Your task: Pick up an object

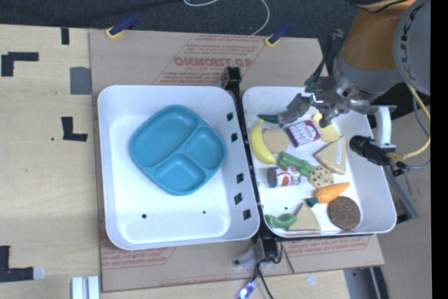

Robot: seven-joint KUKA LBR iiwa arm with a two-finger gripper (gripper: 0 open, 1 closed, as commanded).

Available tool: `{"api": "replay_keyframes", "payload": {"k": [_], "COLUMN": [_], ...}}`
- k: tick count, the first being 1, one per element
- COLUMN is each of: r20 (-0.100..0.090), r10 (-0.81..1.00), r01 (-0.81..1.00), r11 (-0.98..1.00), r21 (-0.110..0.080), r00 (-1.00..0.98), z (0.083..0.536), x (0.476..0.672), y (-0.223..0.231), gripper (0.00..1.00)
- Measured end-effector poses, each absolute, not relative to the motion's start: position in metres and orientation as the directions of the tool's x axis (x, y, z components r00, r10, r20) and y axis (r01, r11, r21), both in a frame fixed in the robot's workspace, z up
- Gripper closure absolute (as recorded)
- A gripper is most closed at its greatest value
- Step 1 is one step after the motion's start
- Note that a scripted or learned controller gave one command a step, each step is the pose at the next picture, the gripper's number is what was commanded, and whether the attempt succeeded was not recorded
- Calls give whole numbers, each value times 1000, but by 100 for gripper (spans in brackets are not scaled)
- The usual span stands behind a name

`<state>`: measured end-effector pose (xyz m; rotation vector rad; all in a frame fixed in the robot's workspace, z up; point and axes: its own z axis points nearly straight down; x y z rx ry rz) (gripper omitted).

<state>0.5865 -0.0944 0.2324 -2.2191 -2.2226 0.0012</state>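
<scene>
Two white bins sit side by side on the bench, and the gripper hangs over the far part of the right bin, its dark fingers spread apart with nothing between them. Just below the fingertips lies a small maroon-and-white packet, and beside that, to the gripper's left, a banana curves along the bin wall. Nearer the camera from the gripper lie a cheese wedge, a small can with a green pepper across it, a carrot, a brown cookie and a sandwich slice. Well off to the gripper's left, the left bin holds a blue divided plate. The arm, grey with an orange band, rises from the gripper toward the right.
</scene>
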Motion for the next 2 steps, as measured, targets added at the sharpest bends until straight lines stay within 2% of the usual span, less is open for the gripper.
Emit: {"api": "replay_keyframes", "payload": {"k": [1,2], "r20": [1,0], "r10": [1000,1000], "r01": [1000,1000], "r11": [4,7], "r21": [-2,14], "r00": [-4,-7], "z": [242,395], "x": [587,568], "y": [-93,-50], "gripper": [100,100]}}
